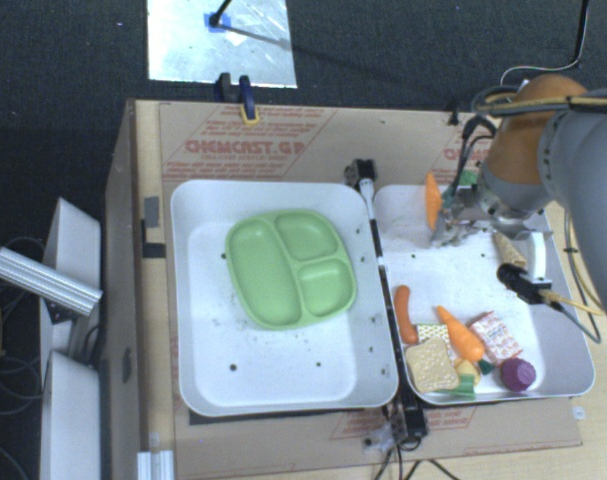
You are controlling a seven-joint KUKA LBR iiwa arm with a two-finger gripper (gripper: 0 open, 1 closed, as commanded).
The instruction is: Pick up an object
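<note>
Gripper [450, 226] of the grey arm sits low over the far end of the shallow white bin on the view's right [453, 280]. Whether it is clamped on anything or released cannot be told from this slant. A small orange carrot-shaped piece [433, 200] stands upright just beside it, on the side toward that bin's inner wall; contact between the two is unclear. A pale tan cone [509, 249] lies near the bin's outer side. Crowded together along the bin's near end are a red-orange sausage-shaped piece [404, 314], a longer orange toy carrot [462, 336], a beige speckled square cracker [433, 366], a red and white packet [495, 336] and a purple round piece [518, 373]. Outside the bin, past its inner wall, a light green divided plastic plate [288, 268] rests in the second white bin [205, 353].
</note>
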